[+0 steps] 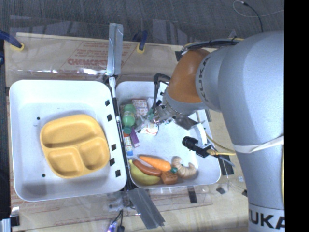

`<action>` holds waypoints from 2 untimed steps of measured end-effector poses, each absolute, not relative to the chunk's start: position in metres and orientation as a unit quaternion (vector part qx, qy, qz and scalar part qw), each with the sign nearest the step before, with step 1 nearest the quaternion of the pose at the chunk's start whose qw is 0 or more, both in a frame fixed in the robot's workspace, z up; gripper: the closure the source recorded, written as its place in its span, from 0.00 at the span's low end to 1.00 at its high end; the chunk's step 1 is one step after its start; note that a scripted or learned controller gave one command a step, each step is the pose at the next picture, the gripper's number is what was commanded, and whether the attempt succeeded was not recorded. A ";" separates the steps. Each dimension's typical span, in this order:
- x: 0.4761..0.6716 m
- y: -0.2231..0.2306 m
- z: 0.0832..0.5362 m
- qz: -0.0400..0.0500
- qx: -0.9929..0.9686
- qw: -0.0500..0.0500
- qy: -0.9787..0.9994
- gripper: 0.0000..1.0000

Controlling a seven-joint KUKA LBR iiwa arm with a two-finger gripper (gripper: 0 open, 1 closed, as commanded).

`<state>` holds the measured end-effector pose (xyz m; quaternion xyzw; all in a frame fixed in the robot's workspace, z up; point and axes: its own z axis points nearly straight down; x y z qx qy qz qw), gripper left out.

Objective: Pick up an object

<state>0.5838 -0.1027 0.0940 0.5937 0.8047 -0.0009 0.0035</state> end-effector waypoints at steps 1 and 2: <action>0.584 -0.100 0.104 0.001 0.592 0.002 0.806 1.00; 0.579 -0.037 0.251 0.000 0.561 0.000 0.828 1.00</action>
